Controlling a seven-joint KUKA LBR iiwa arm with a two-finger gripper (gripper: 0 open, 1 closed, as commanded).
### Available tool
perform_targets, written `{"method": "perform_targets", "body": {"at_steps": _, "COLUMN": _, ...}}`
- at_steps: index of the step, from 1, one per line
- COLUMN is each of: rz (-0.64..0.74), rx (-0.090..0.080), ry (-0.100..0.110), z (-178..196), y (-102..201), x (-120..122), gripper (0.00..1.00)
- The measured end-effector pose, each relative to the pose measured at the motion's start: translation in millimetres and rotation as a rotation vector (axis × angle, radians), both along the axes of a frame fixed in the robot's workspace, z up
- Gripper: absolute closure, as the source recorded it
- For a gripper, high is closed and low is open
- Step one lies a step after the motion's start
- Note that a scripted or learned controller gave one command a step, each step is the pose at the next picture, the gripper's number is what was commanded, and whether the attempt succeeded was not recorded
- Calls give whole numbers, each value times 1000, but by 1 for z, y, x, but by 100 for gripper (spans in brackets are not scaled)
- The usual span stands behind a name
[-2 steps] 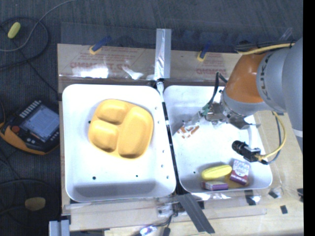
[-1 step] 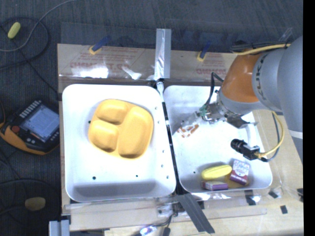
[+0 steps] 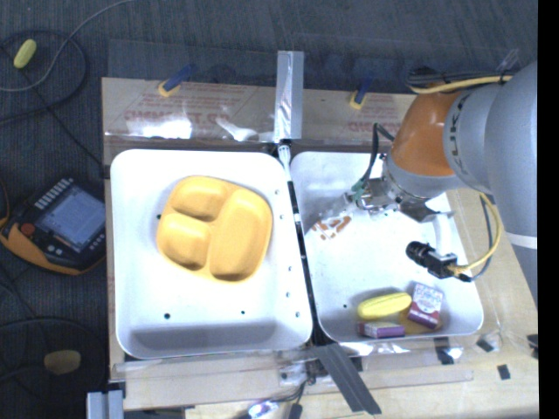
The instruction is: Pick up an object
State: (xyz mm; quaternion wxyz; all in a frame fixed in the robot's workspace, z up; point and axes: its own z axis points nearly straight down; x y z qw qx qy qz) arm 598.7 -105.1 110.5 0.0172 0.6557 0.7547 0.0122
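Grey arm [image 3: 502, 138] with the orange band comes in from the right, bent down over the right bin [image 3: 349, 260]. Its pincer [image 3: 371, 195] sits low near the bin's back, can't tell what it's doing. Yellow block [image 3: 384, 305], pink box [image 3: 426, 305] and eraser [image 3: 382, 329] cluster at the front edge. Yellow tray [image 3: 214, 227] fills the left bin [image 3: 140, 312].

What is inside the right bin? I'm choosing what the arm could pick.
Along the right bin's near edge lie a yellow oblong piece, a purple packet and a pink block. The arm covers its far corner.
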Motion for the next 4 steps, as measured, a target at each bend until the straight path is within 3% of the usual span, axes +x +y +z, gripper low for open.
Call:
{"method": "perform_targets", "body": {"at_steps": 1, "rz": -37, "rx": 1, "ry": -1, "z": 0, "y": 2, "x": 7, "gripper": 0}}
{"method": "perform_targets", "body": {"at_steps": 2, "rz": 132, "rx": -1, "ry": 45, "z": 51, "y": 6, "x": 26, "gripper": 0}}
{"method": "perform_targets", "body": {"at_steps": 3, "rz": 63, "rx": 1, "ry": 47, "z": 32, "y": 0, "x": -25, "gripper": 0}}
{"method": "perform_targets", "body": {"at_steps": 4, "rz": -89, "rx": 7, "ry": 47, "z": 71, "y": 24, "x": -84, "gripper": 0}}
